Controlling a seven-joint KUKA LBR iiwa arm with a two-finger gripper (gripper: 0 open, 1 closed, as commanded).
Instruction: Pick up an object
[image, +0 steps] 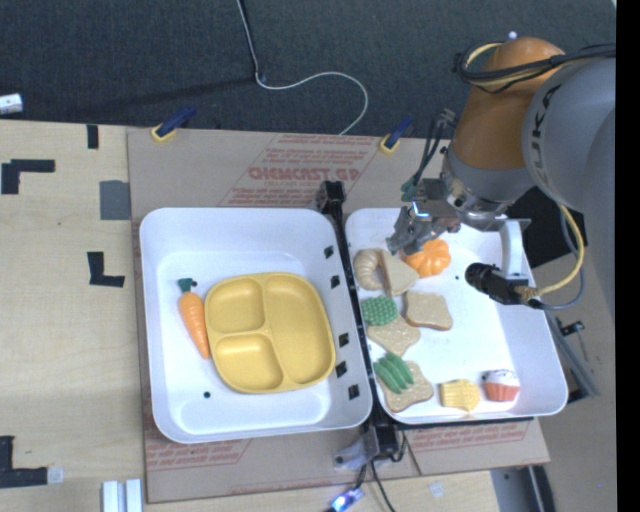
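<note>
My gripper (414, 237) hangs low over the back of the right bin (520, 345), under the grey arm with its orange band. Right at its tip, to the lower right, lies an orange pumpkin-like toy (432, 260); the view does not show whether they touch. A beige croissant (371, 268) lies just left of the gripper. Further forward are a bread slice (428, 312), a green ridged piece (379, 310), a cracker (396, 338), a green vegetable (395, 372) on toast, a yellow piece (460, 395) and a cupcake (500, 385).
The left bin (170, 240) holds a yellow divided plate (270, 330) and a carrot (193, 317) beside it on the left. A black fitting (492, 280) on the arm juts over the right bin. Black clips line the wall between the bins.
</note>
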